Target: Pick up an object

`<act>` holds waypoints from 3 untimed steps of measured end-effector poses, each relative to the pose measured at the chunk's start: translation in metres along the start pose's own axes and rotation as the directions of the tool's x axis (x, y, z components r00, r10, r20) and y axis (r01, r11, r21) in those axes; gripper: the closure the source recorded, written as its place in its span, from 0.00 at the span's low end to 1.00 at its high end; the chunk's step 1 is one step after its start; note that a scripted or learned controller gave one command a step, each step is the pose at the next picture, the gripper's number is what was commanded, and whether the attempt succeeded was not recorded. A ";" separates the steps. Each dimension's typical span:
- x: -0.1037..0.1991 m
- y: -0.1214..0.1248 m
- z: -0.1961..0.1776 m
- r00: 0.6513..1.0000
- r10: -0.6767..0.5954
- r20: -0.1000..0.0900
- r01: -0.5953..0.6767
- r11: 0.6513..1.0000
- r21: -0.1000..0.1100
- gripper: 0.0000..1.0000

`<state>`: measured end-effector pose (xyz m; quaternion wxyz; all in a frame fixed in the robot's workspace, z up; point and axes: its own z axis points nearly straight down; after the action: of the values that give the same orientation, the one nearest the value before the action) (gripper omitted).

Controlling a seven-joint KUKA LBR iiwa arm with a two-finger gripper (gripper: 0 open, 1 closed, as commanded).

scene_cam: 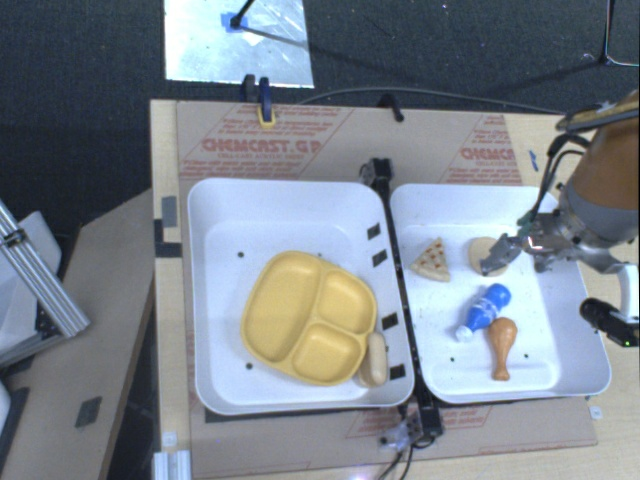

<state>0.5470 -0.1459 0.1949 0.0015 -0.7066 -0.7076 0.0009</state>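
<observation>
Reaching in from the right side of the desk (170, 268), the grey arm with the orange band hangs over the right bin (580, 368). Its hand (498, 256) sits low near the far edge of that bin, just beside a round tan cookie (481, 250). I think it is going for the cookie, because that is the closest toy. The hand looks dark and small here, so I cannot tell if it is wide or narrow, and I see nothing held in it.

The right bin holds four toys. One pizza slice (432, 261) lies near the bin's left edge. One cookie lies just to its right. One blue bottle (484, 310) lies tilted in the middle. One drumstick (501, 345) lies near the front edge, just beside the bottle. They are spread apart, which I think makes each one easier to grab alone.

The left bin (225, 218) holds two things. One yellow tray (308, 316) with three parts sits in the middle. One small bread roll (375, 358) rests against the tray's front right corner.

There are two bins in all, side by side.
</observation>
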 end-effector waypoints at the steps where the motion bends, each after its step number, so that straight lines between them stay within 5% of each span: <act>1: 0.008 0.004 0.059 1.000 0.000 0.000 0.000 1.000 -0.001 0.00; 2: 0.008 0.004 0.110 1.000 0.000 0.001 0.000 1.000 -0.003 0.00; 3: 0.008 0.005 0.097 1.000 -0.001 0.002 0.001 1.000 -0.007 1.00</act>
<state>0.5517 -0.1377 0.0975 -0.0015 -0.7062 -0.7080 -0.0007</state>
